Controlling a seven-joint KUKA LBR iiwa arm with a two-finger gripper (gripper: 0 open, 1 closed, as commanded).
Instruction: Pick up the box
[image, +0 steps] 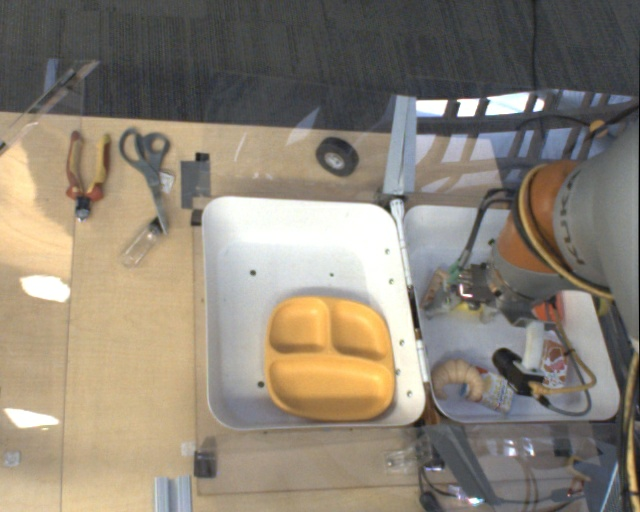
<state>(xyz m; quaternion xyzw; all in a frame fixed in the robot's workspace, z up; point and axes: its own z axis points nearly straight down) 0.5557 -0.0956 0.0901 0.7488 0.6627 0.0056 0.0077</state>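
The arm (575, 225) leans low over the right bin (440, 225) — seemingly seeking the box (548, 362); whether its gripper (462, 291) holds anything, I cannot tell

No readable text for you here.
You're looking at a small carton (553, 362) in the right bin (600, 340) with red and white print, but its lettering is too small and blurred to make out.
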